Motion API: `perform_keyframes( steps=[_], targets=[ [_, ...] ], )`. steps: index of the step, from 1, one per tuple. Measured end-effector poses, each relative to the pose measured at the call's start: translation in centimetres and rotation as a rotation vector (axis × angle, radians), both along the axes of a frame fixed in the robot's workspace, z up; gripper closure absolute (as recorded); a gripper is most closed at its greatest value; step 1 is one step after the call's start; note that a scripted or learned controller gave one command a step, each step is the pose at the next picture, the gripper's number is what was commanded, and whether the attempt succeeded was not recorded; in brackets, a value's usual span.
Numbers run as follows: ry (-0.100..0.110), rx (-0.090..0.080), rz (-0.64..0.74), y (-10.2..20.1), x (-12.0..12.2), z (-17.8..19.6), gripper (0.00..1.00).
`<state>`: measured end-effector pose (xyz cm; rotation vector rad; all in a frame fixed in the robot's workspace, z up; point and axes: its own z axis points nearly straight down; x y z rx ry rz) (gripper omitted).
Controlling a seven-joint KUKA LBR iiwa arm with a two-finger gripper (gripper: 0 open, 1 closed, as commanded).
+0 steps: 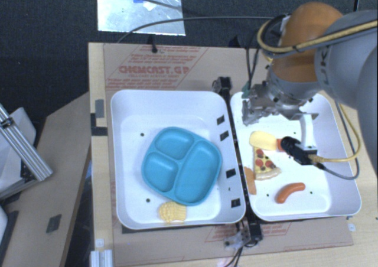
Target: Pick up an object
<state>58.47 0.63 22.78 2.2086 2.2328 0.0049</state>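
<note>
Over the right bin (345, 201), in the right half of the frame, our gripper (260, 112) hangs above the yellow piece (263, 140); we cannot tell its state, and nothing visibly sits in it. Just below lie the pizza slice (266, 164) and sausage (290, 191). We should descend straight onto one item, clear of the black cable (295, 149).

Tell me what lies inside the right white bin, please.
In the right bin: a pizza slice, a sausage, a yellow piece and an orange stick. The arm covers the far part.
</note>
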Motion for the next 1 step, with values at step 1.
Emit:
perform_keyframes(
  steps=[1],
  targets=[
    [-0.001,0.001,0.0,5.61,1.15,0.98,1.0]
  ],
)
